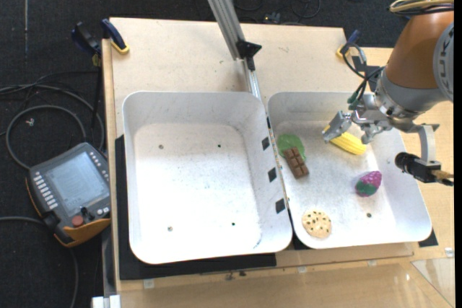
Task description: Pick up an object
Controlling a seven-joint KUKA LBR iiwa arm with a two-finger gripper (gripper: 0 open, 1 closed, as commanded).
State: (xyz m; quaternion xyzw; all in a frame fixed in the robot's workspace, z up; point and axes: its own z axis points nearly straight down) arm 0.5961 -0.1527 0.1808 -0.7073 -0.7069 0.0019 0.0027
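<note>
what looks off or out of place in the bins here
Nothing looks spilled or damaged. One small oddity: the brown chocolate bar lies partly on top of the green piece in the right bin. The cookie, purple toy and yellow corn, beside the gripper, each lie apart.

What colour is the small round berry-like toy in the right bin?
Magenta with a green end, the small round berry-like toy shows best in the camera view.
</note>
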